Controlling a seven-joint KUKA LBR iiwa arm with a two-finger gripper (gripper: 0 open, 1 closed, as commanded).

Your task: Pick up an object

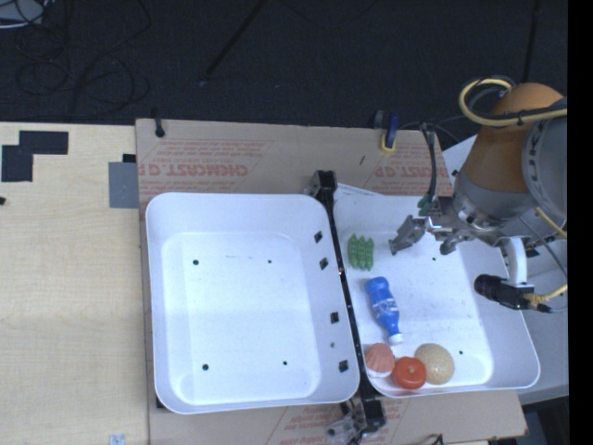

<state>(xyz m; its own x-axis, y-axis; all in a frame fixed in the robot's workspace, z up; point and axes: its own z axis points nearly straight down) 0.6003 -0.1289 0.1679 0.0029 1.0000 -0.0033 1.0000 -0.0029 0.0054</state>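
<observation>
Claw: the gripper (pixel 414 232) hangs over the upper half of the right bin (pixel 514 367), reaching in from 3 o'clock on the grey arm with its orange band (pixel 505 146); its two fingers look spread apart, with nothing between them.

Nearest target: a small green ridged toy (pixel 360 251) lies on the bin floor at about 8 o'clock from the gripper, near but not touching it. Its ribs run roughly 12 to 6, and it looks like soft moulded plastic.

Second target: a blue bottle with a white cap (pixel 382 309) lies on its side at about 7 o'clock from the gripper, farther off. Its long axis runs from 11 to 5, cap towards 5; smooth, glossy, round in section, so it would likely roll if nudged.

Corner cluster: a pinkish round piece (pixel 379 359), a red tomato-like ball (pixel 409 373) and a tan rounded piece (pixel 435 362) sit bunched together at the bin's 6 o'clock wall, touching or nearly so.

Left bin (pixel 176 221): a shallow white plastic tray with rounded corners.

Judgement: the green toy seems the shortest reach, down and towards 8 o'clock.
</observation>
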